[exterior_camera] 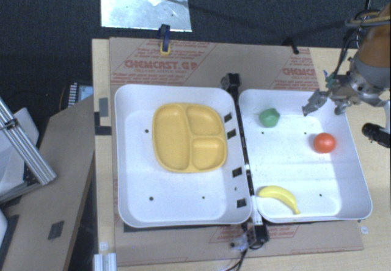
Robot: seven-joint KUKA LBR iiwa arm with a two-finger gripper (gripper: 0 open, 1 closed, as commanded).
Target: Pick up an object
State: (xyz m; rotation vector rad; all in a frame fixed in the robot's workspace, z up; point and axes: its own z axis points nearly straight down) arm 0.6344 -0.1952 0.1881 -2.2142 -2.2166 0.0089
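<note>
My end effector [313,107] hovers at the far edge of the right bin [351,205]; I can't tell how wide it is. Green ball [269,117] sits just to its left, tomato [324,142] nearby, banana [279,196] at the near edge. I'd centre over the green ball, descend straight, then close.

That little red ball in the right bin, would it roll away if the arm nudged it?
Probably. The red ball looks round and smooth, resting free on the flat floor of the right bin, so a nudge would likely send it rolling. Its shiny surface may also slip from a pinch.
</note>
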